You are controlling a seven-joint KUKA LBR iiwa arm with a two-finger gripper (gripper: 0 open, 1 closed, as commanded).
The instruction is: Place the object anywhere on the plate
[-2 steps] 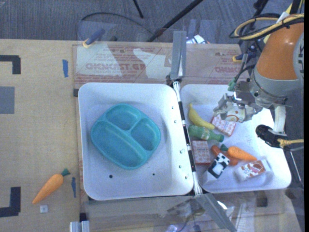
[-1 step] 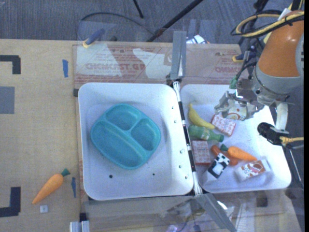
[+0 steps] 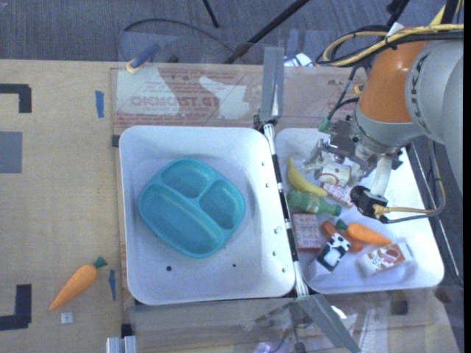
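Note:
A teal divided plate [image 3: 193, 206] lies alone in the left white bin [image 3: 147, 271]. The right bin [image 3: 423, 248] holds several toy foods: a yellow banana [image 3: 303, 181], a green bottle [image 3: 313, 202], an orange carrot [image 3: 366, 233], a black-and-white cow-patterned piece [image 3: 334, 251], a red packet [image 3: 303, 231] and a white carton [image 3: 383, 258]. My gripper [image 3: 329, 160] hangs low over the back of the right bin, just above a small white packet with an orange ring [image 3: 337, 175], to the right of the banana. The wrist hides what lies directly beneath it.
A second carrot [image 3: 73, 285] lies on the wooden bench left of the left bin. A metal divider [image 3: 280, 197] separates the two bins. Yellow and black cables [image 3: 368, 39] loop behind the arm at the upper right.

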